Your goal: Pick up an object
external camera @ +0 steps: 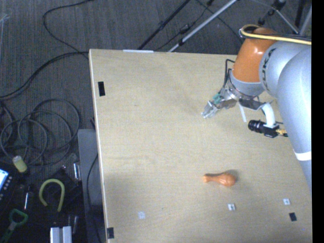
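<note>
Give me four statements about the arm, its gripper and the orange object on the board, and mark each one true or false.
1. The small orange pear-shaped object lies on the bare tan wooden board. True.
2. The two-finger gripper touches that object. False: it is well apart from it, farther up the board.
3. The grey arm enters from the view's right. True.
4. The orange object lies at the board's far left corner. False: it lies toward the near right.
</note>
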Motion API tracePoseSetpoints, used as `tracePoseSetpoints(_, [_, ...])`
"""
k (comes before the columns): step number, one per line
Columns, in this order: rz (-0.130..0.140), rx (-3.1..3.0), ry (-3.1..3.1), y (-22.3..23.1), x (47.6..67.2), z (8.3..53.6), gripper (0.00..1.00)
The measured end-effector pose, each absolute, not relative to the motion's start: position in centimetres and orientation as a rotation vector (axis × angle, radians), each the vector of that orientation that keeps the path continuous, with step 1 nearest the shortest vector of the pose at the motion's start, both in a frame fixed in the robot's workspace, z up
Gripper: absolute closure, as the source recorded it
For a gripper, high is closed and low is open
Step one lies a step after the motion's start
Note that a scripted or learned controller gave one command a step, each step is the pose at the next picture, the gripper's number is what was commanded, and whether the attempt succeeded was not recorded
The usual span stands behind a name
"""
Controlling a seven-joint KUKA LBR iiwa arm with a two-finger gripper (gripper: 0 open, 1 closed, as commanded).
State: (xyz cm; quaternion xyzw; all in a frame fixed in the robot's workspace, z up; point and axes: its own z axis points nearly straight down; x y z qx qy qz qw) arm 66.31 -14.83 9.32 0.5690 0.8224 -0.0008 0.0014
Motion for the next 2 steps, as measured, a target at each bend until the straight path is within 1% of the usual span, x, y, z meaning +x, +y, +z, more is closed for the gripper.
tracePoseSetpoints(1, [-0.003, 1.786, 2.581, -14.83, 66.30, 9.32, 0.00])
tracePoseSetpoints(2, [-0.002, 1.786, 2.581, -14.78, 66.33, 10.23, 1.00])
